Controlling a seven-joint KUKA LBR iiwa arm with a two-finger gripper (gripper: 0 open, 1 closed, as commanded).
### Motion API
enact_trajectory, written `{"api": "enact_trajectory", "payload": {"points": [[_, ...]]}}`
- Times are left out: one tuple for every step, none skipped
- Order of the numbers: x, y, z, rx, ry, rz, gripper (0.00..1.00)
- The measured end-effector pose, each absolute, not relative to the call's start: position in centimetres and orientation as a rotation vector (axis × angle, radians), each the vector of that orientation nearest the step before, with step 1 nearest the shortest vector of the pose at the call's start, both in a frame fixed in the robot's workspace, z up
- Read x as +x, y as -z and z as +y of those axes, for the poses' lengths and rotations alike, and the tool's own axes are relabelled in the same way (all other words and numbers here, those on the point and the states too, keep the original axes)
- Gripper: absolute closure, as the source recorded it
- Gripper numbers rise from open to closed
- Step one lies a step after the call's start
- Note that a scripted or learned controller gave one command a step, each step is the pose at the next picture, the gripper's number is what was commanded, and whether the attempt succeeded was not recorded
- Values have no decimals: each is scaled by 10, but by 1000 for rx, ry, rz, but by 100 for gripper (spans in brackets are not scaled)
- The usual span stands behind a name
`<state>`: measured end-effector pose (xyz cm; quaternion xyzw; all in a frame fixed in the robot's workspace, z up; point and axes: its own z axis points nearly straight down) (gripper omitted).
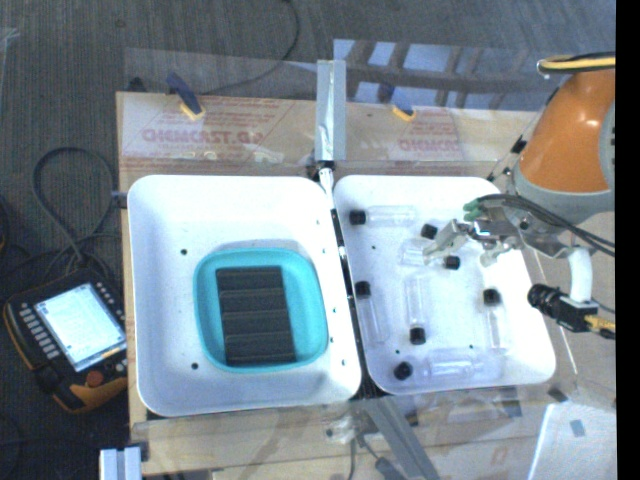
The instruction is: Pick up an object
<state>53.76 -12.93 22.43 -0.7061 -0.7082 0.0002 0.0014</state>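
Camera view looked down on two white bins. Several clear tubes with black caps [416,303] lay scattered in the right bin [520,368]. The gripper [470,236] hung over that bin's far side, jaws spread, grasping nothing. The tubes looked light, stiff and slippery; gripping mid-body across the width seemed safest.

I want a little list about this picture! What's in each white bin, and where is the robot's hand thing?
left bin: a teal tray with a dark ribbed block inside
right bin: several clear tubes with black caps, scattered
end effector: over the upper right part of the right bin, among the tubes
holding something: cannot tell
arm: comes in from the right
beside bench: handheld screen on the floor, left
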Motion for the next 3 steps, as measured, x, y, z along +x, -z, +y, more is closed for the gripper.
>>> {"api": "enact_trajectory", "payload": {"points": [[597, -93, -136, -2163, 0, -2278, 0], [597, -101, -136, -2162, 2, -2276, 100], [608, -229, -68, -2177, -1, -2265, 100]]}}
